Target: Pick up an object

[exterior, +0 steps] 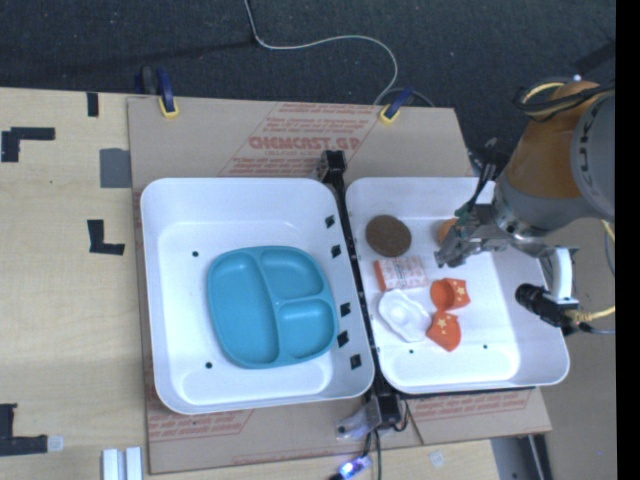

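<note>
Right bin's got a brown disc (388, 235), a red-and-white packet (400, 272) and a white piece (402, 315) lying flat. Two red-orange bits (449, 293) (446, 332) sit just beside them, and an orange thing (447, 231) by the hand.

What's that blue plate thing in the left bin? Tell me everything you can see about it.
The blue tray is a light blue, plastic-looking divided plate with rounded corners. Raised ridges split it into three compartments: one long section on its left side and two smaller ones on its right. It lies flat, turned slightly askew, on the floor of the left bin, roughly in the middle. Nothing rests in it, and nothing touches it but the bin floor beneath.
</note>
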`<state>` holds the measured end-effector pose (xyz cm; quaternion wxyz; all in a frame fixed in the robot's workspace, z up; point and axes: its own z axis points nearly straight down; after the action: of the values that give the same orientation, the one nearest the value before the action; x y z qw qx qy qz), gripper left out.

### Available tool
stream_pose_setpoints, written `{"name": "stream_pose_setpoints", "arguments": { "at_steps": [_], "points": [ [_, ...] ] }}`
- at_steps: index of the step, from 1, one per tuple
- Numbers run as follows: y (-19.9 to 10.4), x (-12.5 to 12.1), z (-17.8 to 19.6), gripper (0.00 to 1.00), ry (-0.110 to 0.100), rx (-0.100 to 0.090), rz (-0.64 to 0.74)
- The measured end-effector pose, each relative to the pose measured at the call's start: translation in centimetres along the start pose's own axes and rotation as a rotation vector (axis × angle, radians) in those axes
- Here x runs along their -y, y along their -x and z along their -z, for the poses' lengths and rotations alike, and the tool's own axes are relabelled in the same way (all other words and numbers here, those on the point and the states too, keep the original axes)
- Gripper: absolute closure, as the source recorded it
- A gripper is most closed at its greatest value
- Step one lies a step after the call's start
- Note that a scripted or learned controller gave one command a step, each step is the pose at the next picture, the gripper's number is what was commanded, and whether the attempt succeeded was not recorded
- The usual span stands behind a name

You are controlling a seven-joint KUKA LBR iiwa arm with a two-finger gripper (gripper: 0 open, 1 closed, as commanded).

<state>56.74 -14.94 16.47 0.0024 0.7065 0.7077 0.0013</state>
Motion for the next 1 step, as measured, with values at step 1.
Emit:
{"name": "stream_pose_setpoints", "arguments": {
  "at_steps": [1],
  "points": [
    [0.36, 0.06, 4.33, 1.0, -0.001, -0.001, 0.0]
  ]
}}
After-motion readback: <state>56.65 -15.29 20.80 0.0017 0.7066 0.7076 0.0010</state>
